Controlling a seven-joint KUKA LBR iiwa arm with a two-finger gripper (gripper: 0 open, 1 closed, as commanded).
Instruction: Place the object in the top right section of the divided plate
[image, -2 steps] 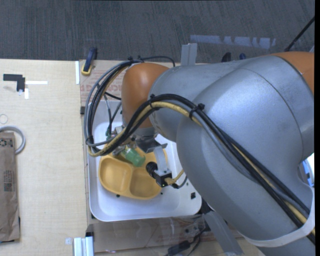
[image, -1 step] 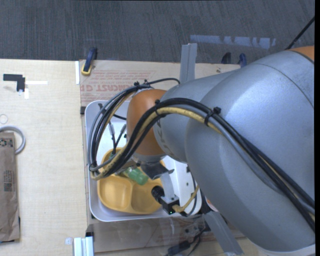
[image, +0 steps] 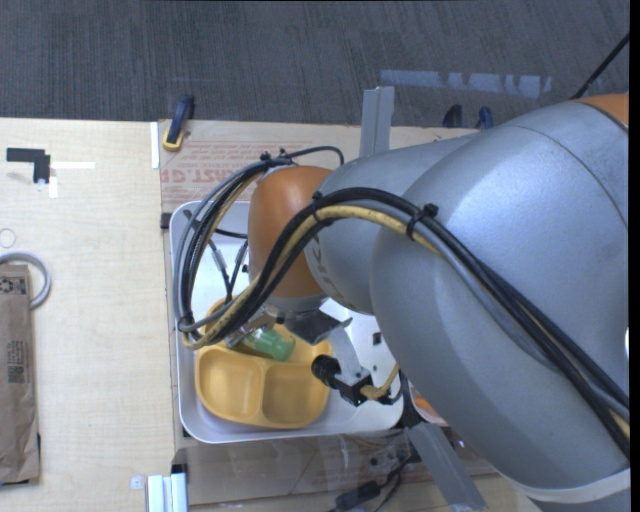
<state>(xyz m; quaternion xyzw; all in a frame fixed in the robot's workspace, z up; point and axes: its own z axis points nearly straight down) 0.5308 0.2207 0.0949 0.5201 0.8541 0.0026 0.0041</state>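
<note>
The bulky grey metal arm (image: 480, 300) covers most of the shallow white plastic bin (image: 200, 425). Its tool is hidden beneath the orange wrist band; its state cannot be told. Just below the wrist, a glossy yellow divided plate (image: 262, 392) holds a small green rounded object (image: 268, 344) at its upper edge.

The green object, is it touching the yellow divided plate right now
Touching. The camera view shows the green object lying on the upper edge of the yellow divided plate, with no gap between them, just under the arm's wrist.

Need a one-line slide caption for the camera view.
Grey arm over yellow divided plate in white bin; green object at plate's edge.
</note>
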